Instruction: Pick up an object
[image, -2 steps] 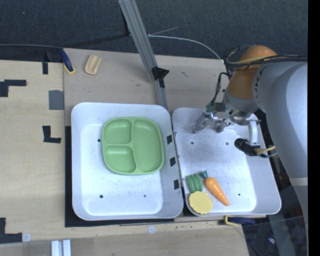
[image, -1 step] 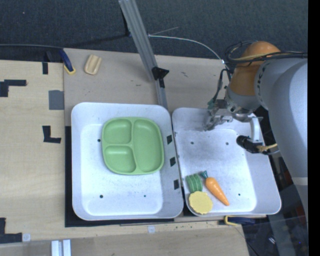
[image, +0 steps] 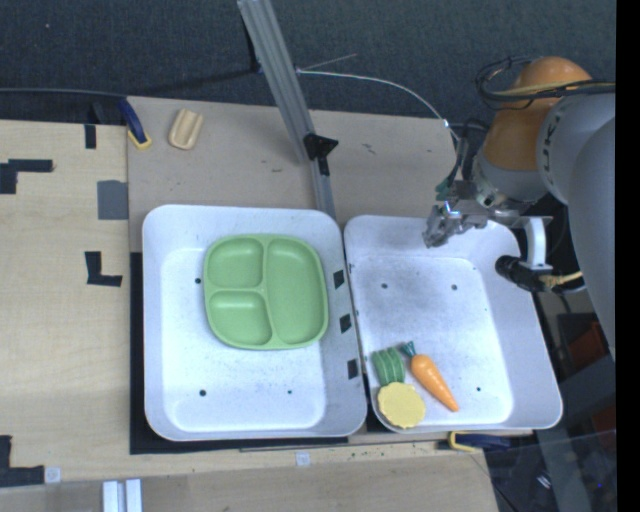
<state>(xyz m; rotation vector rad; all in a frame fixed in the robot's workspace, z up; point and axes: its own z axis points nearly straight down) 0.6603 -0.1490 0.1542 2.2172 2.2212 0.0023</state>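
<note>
gripper over right bin's far edge | orange carrot, green top

Both white bins, the left bin and the right bin, look like smooth matt plastic, speckled with dark scuffing. The green divided plate is smooth plastic with a soft sheen. The carrot and the yellow disc seem to be matt plastic (too small to be sure). The bench looks like pale, unglossed wood, and the slanted pole like brushed metal.
</note>
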